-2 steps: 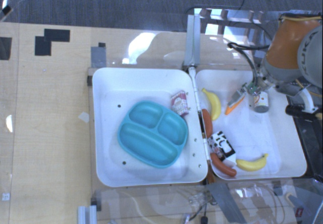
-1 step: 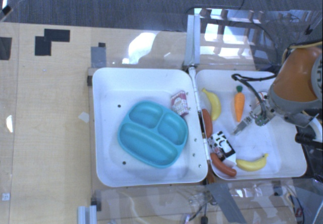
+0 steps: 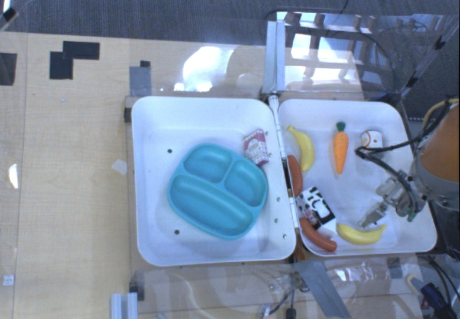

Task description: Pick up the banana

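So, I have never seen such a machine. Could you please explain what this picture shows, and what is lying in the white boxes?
One camera looks down at a slant on a wooden bench with two white bins. The left bin holds a blue divided plate and a small packet. The right bin holds two bananas, a carrot, two sausages and a black-and-white card. From the right comes a robot arm; its gripper hovers just above the lower banana, near its right end. The other banana lies by the wall between the bins. Nothing is visibly held.
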Robot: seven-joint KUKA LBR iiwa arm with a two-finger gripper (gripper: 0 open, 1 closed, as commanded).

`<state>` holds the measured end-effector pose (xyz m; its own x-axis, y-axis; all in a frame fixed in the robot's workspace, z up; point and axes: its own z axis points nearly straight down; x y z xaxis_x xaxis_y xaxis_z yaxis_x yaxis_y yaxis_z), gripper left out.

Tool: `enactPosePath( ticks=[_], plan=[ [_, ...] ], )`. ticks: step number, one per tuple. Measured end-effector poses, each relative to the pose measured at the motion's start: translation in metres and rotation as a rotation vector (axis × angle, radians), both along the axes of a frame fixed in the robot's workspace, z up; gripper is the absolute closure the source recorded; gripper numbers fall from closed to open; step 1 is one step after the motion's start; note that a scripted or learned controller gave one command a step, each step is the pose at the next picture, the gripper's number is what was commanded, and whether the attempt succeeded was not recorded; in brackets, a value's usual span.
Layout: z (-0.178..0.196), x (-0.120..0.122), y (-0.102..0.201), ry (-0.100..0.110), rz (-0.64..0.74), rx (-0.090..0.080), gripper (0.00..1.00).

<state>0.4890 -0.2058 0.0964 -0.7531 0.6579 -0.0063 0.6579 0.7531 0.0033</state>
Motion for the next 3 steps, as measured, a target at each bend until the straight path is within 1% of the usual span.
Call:
enactPosePath(
  ticks=[1,2,3],
  plan=[
    [-0.006,0.003,0.063,-0.009,-0.123,-0.001,0.00],
    [-0.006,0.003,0.026,-0.009,0.210,-0.004,0.00],
    [0.006,0.006,0.027,-0.016,0.208,-0.004,1.00]
  ],
)
